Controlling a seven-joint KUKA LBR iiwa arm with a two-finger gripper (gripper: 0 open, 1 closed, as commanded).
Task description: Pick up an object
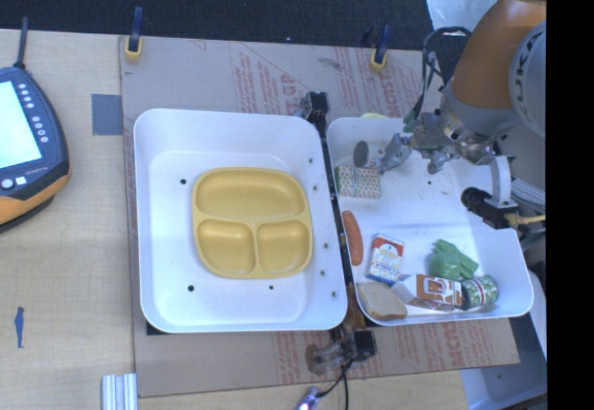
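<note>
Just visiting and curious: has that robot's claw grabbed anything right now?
Gripper: hangs over the far end of the right bin; whether it grips anything cannot be told.

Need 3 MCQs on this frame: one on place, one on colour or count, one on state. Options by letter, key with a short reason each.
1. Where does the yellow divided tray lie?
A. In the left bin
B. In the right bin
C. On the bare bench

2. How many compartments has the tray?
A. Two
B. Three
C. Five

3. How does the hot dog rest?
A. Standing on end
B. Lying flat on the right bin's floor
C. Lying in the tray

Key:
1 A: the tray sits in the middle of the left bin.
2 B: one wide section above two smaller ones.
3 B: it lies along the right bin's left wall.
</note>
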